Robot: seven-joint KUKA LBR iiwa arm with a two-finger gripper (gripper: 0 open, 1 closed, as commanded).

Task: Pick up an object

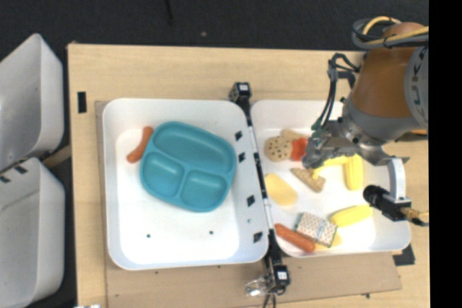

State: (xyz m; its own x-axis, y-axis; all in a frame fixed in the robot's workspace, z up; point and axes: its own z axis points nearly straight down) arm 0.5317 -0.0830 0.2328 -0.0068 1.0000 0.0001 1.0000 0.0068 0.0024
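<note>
My gripper (315, 155) hangs low in the right bin (285, 112), reaching in from the right under the grey and orange arm (382, 94). It sits directly over a small red piece (298, 149) and the upper end of a tan wedge (310, 179). A round speckled cookie (276, 148) lies just to its left. A yellow piece (353, 172) lies just to its right. I see nothing clearly held.
The right bin also holds a pale yellow slice (281, 191), a second yellow piece (351, 215), a patterned packet (316, 228) and an orange sausage (294, 237). In the left bin (115, 227) lie a teal divided tray (189, 164) and another orange sausage (140, 144).
</note>
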